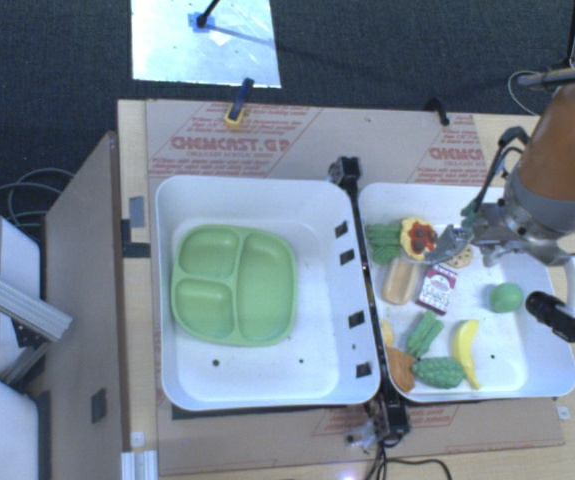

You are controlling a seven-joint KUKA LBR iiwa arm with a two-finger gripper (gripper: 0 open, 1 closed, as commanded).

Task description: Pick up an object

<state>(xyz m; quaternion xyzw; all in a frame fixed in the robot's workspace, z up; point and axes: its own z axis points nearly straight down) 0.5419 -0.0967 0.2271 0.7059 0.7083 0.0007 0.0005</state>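
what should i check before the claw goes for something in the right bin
1. Claw over the right bin: ok, it hangs above the bin's upper middle.
2. Target close by: ok, the red packet and the pizza toy lie next to the claw.
3. Claw holding nothing yet: cannot tell, the tips are too small to read.
4. Clutter near target: not ok, the packet touches the tan piece beside it.
5. Easier picks: ok, the green ball and the banana lie apart from the rest.
6. Left bin: ok, the green tray sits flat in it.
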